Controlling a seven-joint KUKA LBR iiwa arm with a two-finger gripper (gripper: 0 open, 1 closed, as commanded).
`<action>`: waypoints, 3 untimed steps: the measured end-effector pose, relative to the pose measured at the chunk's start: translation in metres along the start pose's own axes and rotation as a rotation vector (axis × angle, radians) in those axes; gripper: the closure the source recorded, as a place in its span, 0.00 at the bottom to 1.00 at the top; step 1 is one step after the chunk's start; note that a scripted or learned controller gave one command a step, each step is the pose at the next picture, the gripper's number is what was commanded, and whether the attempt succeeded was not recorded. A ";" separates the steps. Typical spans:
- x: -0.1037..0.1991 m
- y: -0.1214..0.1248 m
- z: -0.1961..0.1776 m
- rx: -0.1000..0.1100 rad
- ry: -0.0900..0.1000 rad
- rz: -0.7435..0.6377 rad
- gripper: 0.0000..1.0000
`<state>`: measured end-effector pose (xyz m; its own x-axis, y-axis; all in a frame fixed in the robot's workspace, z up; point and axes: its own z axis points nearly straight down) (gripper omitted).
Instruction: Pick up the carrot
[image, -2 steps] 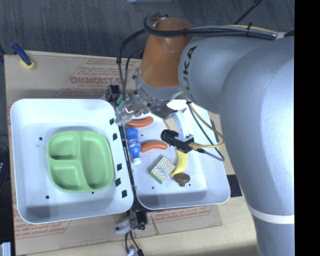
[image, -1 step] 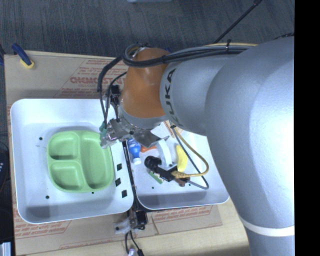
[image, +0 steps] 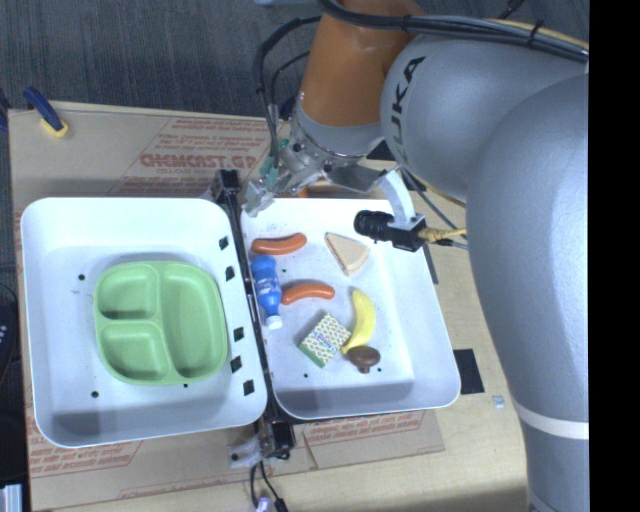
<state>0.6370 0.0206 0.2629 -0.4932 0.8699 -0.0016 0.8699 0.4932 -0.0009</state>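
Your gripper (image: 262, 190) hovers over the right bin's (image: 425, 330) far-left corner; I can't tell its opening. The likely carrot (image: 307, 292) lies beside the bottle (image: 266, 288).

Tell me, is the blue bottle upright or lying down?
Lying down; the blue bottle stretches lengthwise along the right bin's left wall.

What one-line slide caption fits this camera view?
Grey arm's gripper at the right white bin's far-left corner, above two orange sausage-shaped pieces; green divided tray in the left bin.
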 end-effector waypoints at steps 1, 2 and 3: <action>-0.067 -0.034 -0.016 -0.001 -0.001 -0.292 1.00; -0.003 -0.027 0.009 0.002 0.003 -0.089 1.00; -0.121 -0.093 0.005 -0.001 -0.002 -0.475 1.00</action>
<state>0.6154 -0.1305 0.2582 -0.8364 0.5482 -0.0028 0.5482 0.8364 -0.0013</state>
